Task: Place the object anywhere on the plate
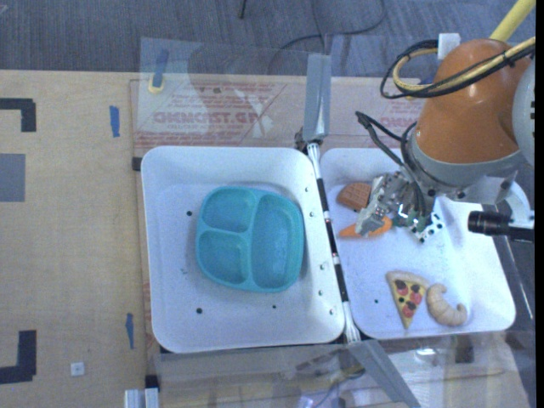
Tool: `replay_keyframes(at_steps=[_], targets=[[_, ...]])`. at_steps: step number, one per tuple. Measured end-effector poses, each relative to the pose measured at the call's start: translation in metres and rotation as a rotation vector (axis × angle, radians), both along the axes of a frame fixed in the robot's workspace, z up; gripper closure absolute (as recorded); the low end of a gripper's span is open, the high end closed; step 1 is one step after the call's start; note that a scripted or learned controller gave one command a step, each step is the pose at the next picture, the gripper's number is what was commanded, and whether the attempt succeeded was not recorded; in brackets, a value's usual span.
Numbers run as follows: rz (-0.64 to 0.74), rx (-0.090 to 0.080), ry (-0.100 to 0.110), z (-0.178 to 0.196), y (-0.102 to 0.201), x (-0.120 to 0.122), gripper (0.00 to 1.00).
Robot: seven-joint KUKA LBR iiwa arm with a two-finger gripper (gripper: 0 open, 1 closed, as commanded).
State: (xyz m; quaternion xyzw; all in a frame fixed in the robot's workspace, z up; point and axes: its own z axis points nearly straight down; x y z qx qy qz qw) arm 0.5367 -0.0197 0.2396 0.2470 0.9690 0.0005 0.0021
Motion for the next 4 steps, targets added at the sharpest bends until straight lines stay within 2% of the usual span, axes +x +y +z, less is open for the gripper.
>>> replay_keyframes(at_steps=[1,2,3,4], targets=[[0.047,0.0,-0.003,-0.046,0.041,0.07,1.0],[0.042,-0.001,-0.003,0.011,-0.025,0.029,1.0],[-0.225,0.001,-0.001,-0.054,-0.054,0.069,1.0],[-0.208,0.0,-0.002,0.001,-0.019,0.094,1.0]])
